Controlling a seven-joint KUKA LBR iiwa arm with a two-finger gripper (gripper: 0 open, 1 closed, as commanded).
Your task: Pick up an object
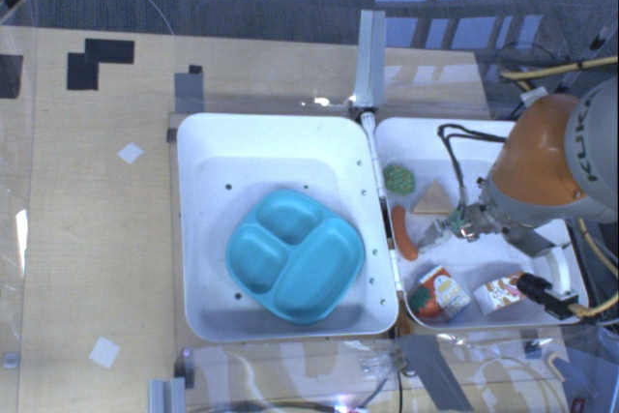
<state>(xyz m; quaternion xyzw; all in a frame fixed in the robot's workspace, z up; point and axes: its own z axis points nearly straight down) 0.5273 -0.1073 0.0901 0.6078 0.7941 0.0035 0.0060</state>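
The worktop (97, 237) is pale wood and carries two white bins side by side. The left bin (203, 208) holds a blue divided plate (295, 254), lying flat near the bin's middle, with three compartments facing up.

The right bin (426, 135) holds several small items. A green ball (398, 178) sits near the bin's left wall, toward the far end. Just beside it, to the right, lies a tan wedge (434, 199). An orange-red sausage (402, 232) lies along the left wall, below the ball. At the near end sit two small cartons: one with a red and orange print (440, 293) at the left corner, and a white one with red marks (500, 293) to its right, close by but apart from it.

The arm (542, 160) enters from the right and hangs over the right bin, its orange band uppermost. The gripper (462, 226) is low in the bin, between the wedge and the cartons and just right of the sausage. Nothing is visibly between its fingers; whether they are spread or closed cannot be told. No item is lifted; all rest on the bin floor.

A black cable (455, 150) loops over the far part of the right bin.
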